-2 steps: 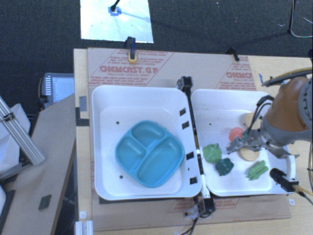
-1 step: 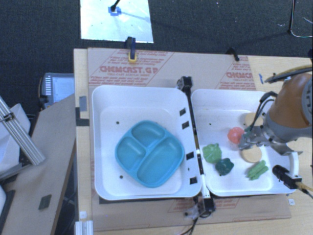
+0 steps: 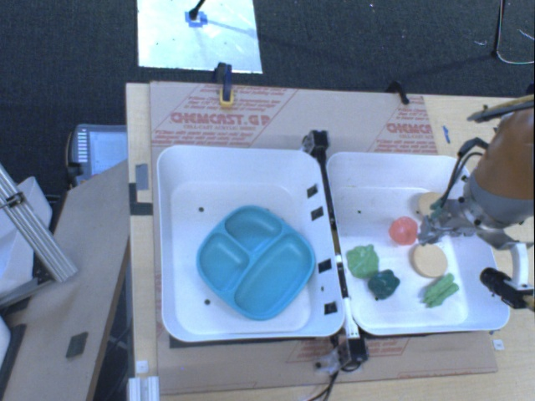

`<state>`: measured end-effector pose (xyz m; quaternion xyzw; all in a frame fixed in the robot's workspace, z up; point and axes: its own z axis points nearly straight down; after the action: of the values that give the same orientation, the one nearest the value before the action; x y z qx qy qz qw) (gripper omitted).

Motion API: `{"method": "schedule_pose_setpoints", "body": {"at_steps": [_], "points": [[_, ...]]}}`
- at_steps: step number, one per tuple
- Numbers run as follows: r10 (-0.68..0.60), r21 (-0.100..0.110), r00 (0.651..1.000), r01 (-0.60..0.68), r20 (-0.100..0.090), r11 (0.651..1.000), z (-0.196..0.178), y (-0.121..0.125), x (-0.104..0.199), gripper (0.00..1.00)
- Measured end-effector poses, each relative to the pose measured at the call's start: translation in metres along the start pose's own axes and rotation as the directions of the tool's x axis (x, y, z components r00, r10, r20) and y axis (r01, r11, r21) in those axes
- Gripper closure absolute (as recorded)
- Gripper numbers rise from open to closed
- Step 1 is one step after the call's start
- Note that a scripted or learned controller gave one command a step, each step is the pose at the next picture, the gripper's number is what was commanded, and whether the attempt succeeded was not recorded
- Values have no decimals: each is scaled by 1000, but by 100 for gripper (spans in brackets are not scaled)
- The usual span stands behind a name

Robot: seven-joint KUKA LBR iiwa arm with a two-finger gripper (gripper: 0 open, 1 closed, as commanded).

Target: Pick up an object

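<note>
Arm in from the right, gripper (image 3: 433, 226) low in the right bin (image 3: 368, 174), just beside the pink ball (image 3: 403, 230) and above the tan disc (image 3: 430, 261). Whether the gripper is apart or clamped: cannot tell. Nothing seen lifted. Light green piece (image 3: 363, 260), dark green piece (image 3: 384, 284) and green pod (image 3: 440, 290) lie on the bin floor. Blue tray (image 3: 255, 261) sits in the left bin (image 3: 192, 174). Pick judged not yet done.

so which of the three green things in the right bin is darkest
The dark teal-green piece, lying between the light green leafy piece and the bright green long piece. Both others are much paler and yellower.
</note>
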<state>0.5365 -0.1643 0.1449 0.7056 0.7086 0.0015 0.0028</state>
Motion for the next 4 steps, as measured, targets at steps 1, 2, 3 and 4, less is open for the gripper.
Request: {"method": "schedule_pose_setpoints", "body": {"at_steps": [1, 2, 3, 4], "points": [[-1, -1, 1000, 1, 0, 1000, -53, 11, 6, 100], [0, -2, 1000, 0, 1, 1000, -115, 14, -2, 100], [-5, 4, 1000, 5, -3, 1000, -118, 9, 58, 100], [-5, 4, 1000, 5, -3, 1000, -104, 5, 106, 100]]}}
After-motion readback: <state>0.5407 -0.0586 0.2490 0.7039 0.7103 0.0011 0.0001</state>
